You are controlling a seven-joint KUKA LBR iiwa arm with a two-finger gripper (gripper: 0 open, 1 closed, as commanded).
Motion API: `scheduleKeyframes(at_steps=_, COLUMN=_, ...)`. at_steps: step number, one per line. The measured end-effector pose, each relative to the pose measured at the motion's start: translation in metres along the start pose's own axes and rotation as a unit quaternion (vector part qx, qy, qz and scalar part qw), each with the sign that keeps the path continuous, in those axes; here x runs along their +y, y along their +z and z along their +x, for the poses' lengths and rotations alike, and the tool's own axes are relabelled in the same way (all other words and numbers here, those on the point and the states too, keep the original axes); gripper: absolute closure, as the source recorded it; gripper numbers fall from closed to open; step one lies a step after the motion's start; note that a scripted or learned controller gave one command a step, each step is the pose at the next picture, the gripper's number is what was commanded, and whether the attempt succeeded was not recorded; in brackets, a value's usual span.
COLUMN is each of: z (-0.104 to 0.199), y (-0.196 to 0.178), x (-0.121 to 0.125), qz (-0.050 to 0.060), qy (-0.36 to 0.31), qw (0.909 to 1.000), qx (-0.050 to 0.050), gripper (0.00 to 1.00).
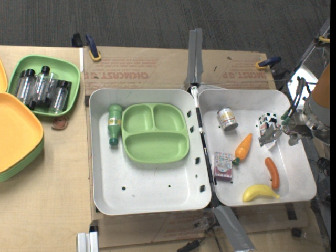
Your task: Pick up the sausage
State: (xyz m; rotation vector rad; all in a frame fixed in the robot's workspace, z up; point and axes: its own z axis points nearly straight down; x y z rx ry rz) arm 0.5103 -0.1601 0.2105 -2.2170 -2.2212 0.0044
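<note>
While the hand (270,136) hovers, the sausage (272,173) lies just below.

Red print runs across the cardboard sheet (157,67) behind the bins, upside down from this view; it seems to read "CHEMCIZI", uncertainly. Labels on the small can (227,118) and pink box (223,165) are too small to read.
</note>
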Motion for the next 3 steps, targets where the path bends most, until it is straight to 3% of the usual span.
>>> scheduleKeyframes(at_steps=1, z=-0.03, y=0.12, x=-0.032, qz=-0.001, qy=-0.044, qw=0.999, qx=0.0, gripper=0.0)
scheduleKeyframes(at_steps=2, z=-0.031, y=0.111, x=-0.032, qz=-0.001, qy=-0.042, qw=0.9991, qx=0.0, gripper=1.0)
scheduleKeyframes(at_steps=3, z=0.024, y=-0.015, x=-0.032, qz=-0.001, qy=0.007, qw=1.0, qx=-0.001, gripper=1.0)
